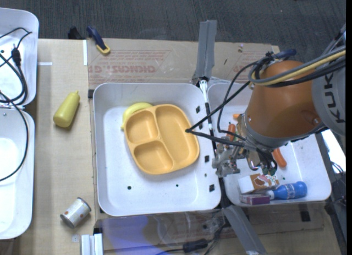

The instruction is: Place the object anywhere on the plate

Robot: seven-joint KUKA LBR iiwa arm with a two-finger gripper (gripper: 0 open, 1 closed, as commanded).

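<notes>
Pincer (242, 163) low over the right bin (313, 179), near its left wall; whether spread or pressed together, cannot tell. Left bin (110, 193) carrying a yellow divided plate (160, 138) near its middle, a banana (135, 109) tucked under the plate's far-left rim. At the right bin's near edge, a blue bottle (290, 190) beside a small box (256, 198). On the worktop's (66, 155) left side, a mustard bottle (66, 109) and a tin can (75, 211).

I'm in a robotics lab: my bench (165, 55) is taped cardboard on grey carpet (165, 0), two white bins (110, 193) clamped side by side, loose black cables (16, 77) trailing over the neighbouring station.
</notes>
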